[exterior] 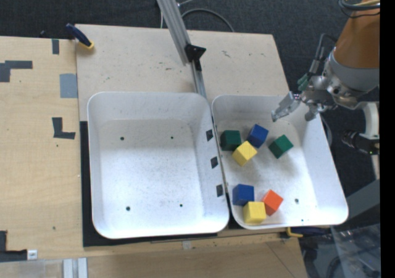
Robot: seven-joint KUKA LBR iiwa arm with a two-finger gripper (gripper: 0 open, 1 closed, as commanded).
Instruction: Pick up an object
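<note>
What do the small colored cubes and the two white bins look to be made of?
Cubes, such as the yellow cube and orange cube: probably painted wood or foam, going by flat matte colour and crisp edges; the view can't settle which. Right bin and left bin: likely moulded plastic, with smooth rounded rims and a slight sheen.

From my seat I can read no text, label, brand, number or sign. The blocks in the right bin (321, 166) have plain faces. The grey tape pieces (68, 85) near the worktop's (123, 61) left edge carry no writing I can make out, and the small dark marks along the bins' shared wall are too small to read.
</note>
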